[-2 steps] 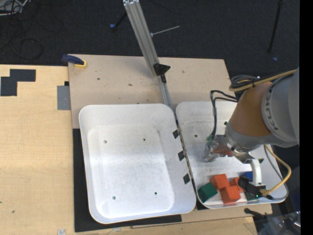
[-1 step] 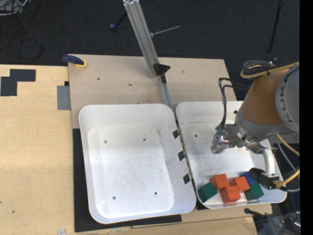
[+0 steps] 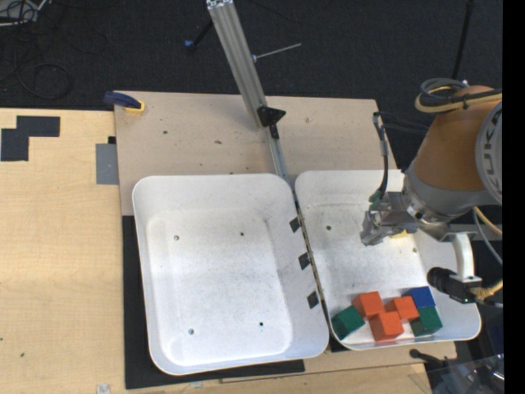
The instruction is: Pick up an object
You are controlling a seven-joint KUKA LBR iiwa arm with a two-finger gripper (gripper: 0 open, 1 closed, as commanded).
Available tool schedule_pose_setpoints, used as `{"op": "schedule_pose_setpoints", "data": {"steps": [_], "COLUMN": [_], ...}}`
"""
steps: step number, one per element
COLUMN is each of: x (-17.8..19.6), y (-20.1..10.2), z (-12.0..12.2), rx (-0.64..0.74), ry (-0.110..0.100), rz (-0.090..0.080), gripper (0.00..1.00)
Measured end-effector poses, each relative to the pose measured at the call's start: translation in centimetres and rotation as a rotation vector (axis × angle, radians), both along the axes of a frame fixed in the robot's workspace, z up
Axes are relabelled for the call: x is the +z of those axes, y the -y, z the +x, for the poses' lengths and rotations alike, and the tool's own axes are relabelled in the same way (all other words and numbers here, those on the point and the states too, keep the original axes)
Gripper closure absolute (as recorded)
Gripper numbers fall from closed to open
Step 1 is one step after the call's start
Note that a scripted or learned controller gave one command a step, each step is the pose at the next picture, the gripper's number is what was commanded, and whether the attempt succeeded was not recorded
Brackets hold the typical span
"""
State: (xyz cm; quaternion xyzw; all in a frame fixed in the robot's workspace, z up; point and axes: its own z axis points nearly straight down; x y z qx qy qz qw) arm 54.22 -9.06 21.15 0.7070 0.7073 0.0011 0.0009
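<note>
Where the bench [image 3: 246, 130] shows bare wood beyond the far rims of the two bins, a slanted aluminium rail [image 3: 240, 56] rises from a black bracket near the middle of its far edge, and a small blue and yellow clamp [image 3: 125, 101] sits at its far left corner; a lighter wooden surface [image 3: 49, 245] with black and grey patches adjoins it on the left, and dark floor with loose cables lies behind; the left bin [image 3: 164, 212] has a speckled white floor, its right wall touching the right bin [image 3: 344, 191] along a seam marked by three black clips; in the right bin, the blocks are bunched along the near edge toward the near right corner: a green block [image 3: 348, 322] at the left end, two orange blocks [image 3: 369, 303] and [image 3: 387, 327] just beside it, a third orange block [image 3: 405, 307] further right, a blue block [image 3: 422, 296] touching that one, and a second green block [image 3: 427, 323] at the right end; the grey and orange arm [image 3: 455, 150] reaches in over the right rim, its wrist bent downward; the gripper [image 3: 376, 232] hangs over the middle of the right bin, well apart from the blocks, and whether it is parted or closed cannot be told.
</note>
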Motion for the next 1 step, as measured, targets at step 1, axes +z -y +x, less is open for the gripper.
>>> {"op": "schedule_pose_setpoints", "data": {"steps": [1], "x": [5.91], "y": [-0.71], "z": [0.18], "rx": [0.000], "ry": [0.001], "rz": [-0.001], "gripper": [1.00]}}
